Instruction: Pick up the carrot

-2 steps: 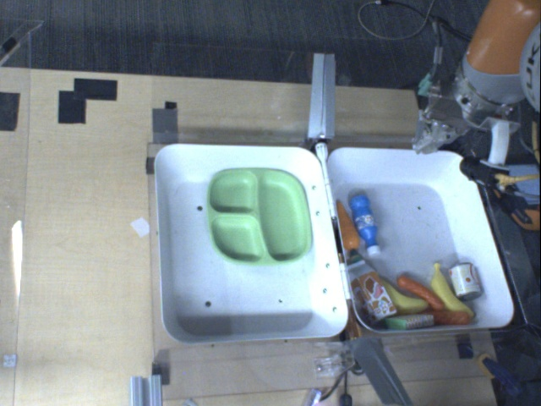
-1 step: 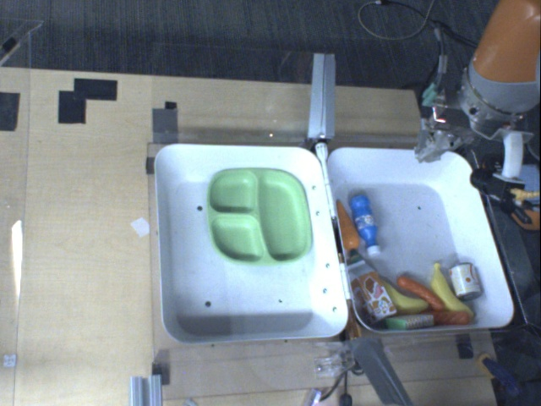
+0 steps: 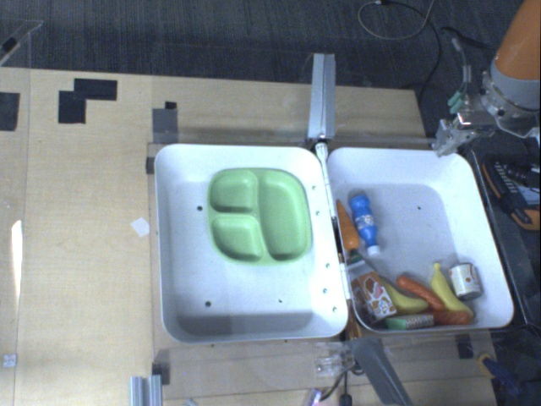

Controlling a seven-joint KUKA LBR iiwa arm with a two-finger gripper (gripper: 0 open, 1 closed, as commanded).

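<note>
Gripper (image 3: 445, 135) sits at the far right corner of the right bin (image 3: 420, 178), just outside its rim, under the orange band of the arm (image 3: 517, 49); can't tell its state at this resolution. Carrot (image 3: 347, 227) lies well apart from the gripper, toward the near left of it, along the right bin's left wall, just beside a blue-capped bottle (image 3: 364, 221). Nearer the camera from the gripper, in the bin's near edge: banana (image 3: 444, 287), small metal can (image 3: 464, 280), snack packet (image 3: 373, 296), another orange piece (image 3: 417, 288). Left bin (image 3: 176, 252) holds a green 3-compartment tray (image 3: 259, 214).
</note>
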